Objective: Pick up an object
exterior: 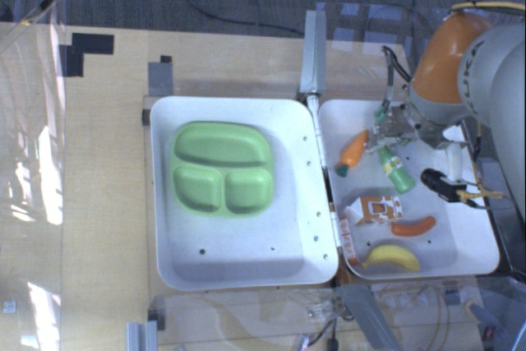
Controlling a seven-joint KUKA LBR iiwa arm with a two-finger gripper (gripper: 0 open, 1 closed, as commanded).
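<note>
Camera view, left to right: the green divided tray (222, 167) sits in the left bin (164, 259), and in the right bin (485, 255) the end effector (389, 136) hangs between the carrot (354, 150) and the green bottle (397, 173). Its state I cannot tell (metal clutter hides the tips). A good grasp, I judge, means centring on one of them.

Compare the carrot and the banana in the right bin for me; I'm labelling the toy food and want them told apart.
The carrot is orange with a green tip; the banana is plain yellow. The carrot lies straight, slanted near the bin's left wall, close to the gripper; the banana is curved and lies across the near end. The carrot looks shorter than the banana. Both lie flat in the right bin.
</note>
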